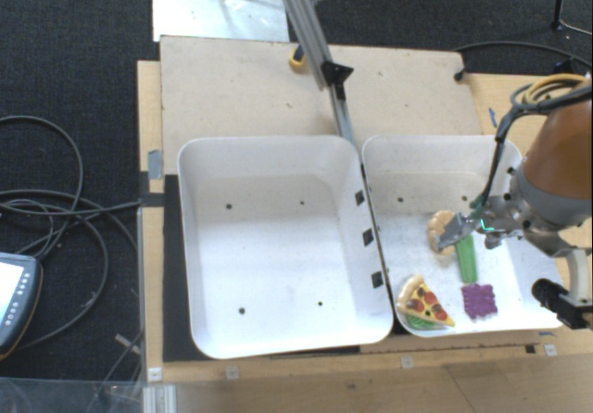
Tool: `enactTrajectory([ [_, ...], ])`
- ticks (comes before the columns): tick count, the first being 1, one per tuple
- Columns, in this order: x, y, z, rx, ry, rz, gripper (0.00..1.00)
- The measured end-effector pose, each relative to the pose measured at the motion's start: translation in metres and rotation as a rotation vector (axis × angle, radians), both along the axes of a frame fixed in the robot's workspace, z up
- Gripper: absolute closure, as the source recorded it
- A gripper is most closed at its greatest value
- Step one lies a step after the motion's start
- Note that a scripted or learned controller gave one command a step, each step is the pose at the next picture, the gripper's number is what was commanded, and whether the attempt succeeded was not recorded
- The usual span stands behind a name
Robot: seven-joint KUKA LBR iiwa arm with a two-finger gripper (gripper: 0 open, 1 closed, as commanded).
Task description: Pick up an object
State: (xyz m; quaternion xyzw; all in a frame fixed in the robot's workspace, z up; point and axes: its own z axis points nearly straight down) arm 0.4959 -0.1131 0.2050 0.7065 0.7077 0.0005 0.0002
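Green stick (467, 259) lies lengthwise toward the bin's (408, 156) near rim, under the claw (460, 231).

Light wooden tabletop (398, 92) carrying two shallow white bins side by side: left bin (199, 244), right bin (408, 156), touching along one edge.

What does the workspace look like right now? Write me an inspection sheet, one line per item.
Surface: bench bearing a left bin and a right bin, side by side.
Job's things: in the right bin, a pizza slice toy, purple block, green stick, tan lump.
Clutter: nothing seen.
Gripper: gripper low in the right bin, by the tan lump and green stick.
Cables: black cables on the floor at left.
Surroundings: dark carpet; tablet at left edge.
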Motion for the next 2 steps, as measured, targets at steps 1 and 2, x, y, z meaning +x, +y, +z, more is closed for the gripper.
enactTrajectory([
  [1,-0.005,0.007,-0.046,0.001,0.005,-0.001,0.0],
  [2,-0.015,0.012,-0.1,0.002,0.006,-0.001,0.0],
])
